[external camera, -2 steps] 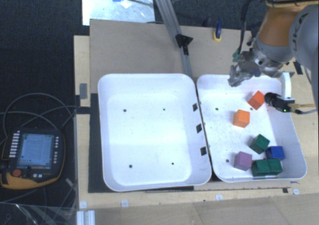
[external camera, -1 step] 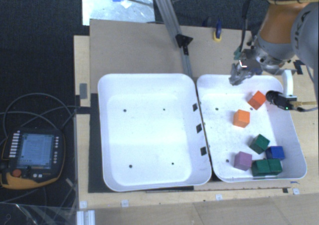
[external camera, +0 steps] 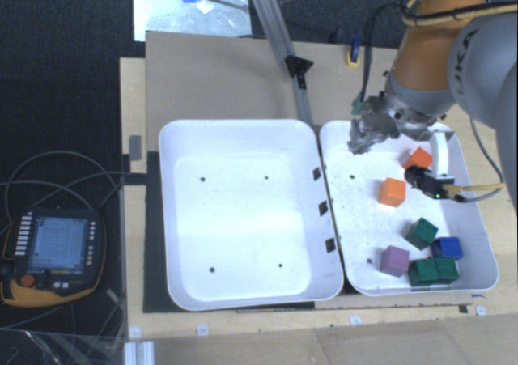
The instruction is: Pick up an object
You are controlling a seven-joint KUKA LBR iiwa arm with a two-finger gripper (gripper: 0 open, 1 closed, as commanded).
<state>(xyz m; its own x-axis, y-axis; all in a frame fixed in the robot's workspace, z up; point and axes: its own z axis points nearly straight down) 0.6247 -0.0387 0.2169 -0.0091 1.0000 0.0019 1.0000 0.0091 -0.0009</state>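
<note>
i see two orange blocks [external camera: 392, 192], two green [external camera: 422, 232], one blue [external camera: 447, 248], one purple [external camera: 395, 261]. i can't tell the gripper's [external camera: 361, 141] grip.

No text, label or number is legible on anything here.

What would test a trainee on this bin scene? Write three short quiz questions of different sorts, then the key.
1. True or false: the purple block lies in the left bin.
2. Which block lies nearest the gripper? A) blue block B) light orange block C) purple block
3. Fill in: every block lies in the ____ bin.

Key:
1. False; it lies in the right bin.
2. B
3. right
</note>
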